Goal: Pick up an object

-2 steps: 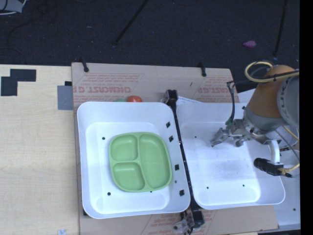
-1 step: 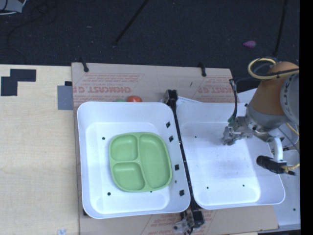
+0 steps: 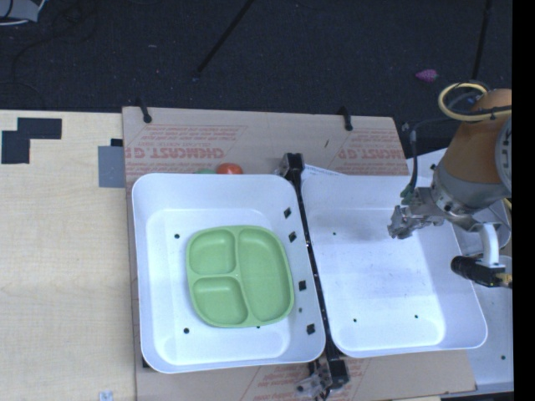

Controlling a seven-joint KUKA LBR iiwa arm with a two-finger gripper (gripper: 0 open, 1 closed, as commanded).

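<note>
Beyond a pale wooden bench [image 3: 58,266], dark floor with loose cables; on the bench, a cardboard sheet [image 3: 251,144] under two white bins, the left bin [image 3: 159,199] holding a green divided plate [image 3: 241,274], the right bin [image 3: 451,328] lying beneath the gripper [image 3: 405,222]. Seemingly still at the approach step, nothing lifted yet, gripper over the right bin's far right part, well apart from the plate, claw state impossible to tell from this view. Next, probably: cross the divider to the left bin, come down at the plate's rim and close on that thin edge, awkward with so flat a thing.
</note>
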